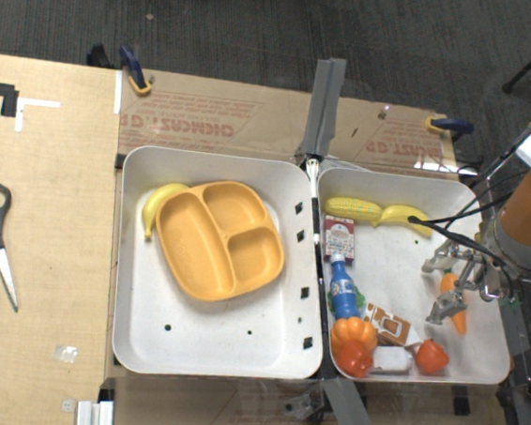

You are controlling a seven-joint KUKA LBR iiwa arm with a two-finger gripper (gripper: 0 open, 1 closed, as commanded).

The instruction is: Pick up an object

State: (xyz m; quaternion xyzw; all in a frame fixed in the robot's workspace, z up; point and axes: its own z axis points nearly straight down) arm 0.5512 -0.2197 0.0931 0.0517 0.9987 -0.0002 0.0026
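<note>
Orange carrot [457,304] lies in the right bin [410,184], near its right wall, right under our gripper [453,291]. Its long side runs up and down, tip toward us. We cannot tell how our gripper is set. We think it could slip off the thin carrot or bump the wall. A tomato [431,357] sits near.

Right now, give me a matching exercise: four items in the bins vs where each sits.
Items:
1. divided orange plate
2. corn cob
3. blue bottle
4. gripper

Places:
A. right bin, far edge, beside a banana
B. left bin, with a banana at its left rim
C. over the right bin's right side, above a small orange item
D. right bin, near the divider, below a red carton

Pairs: 1-B, 2-A, 3-D, 4-C
</note>
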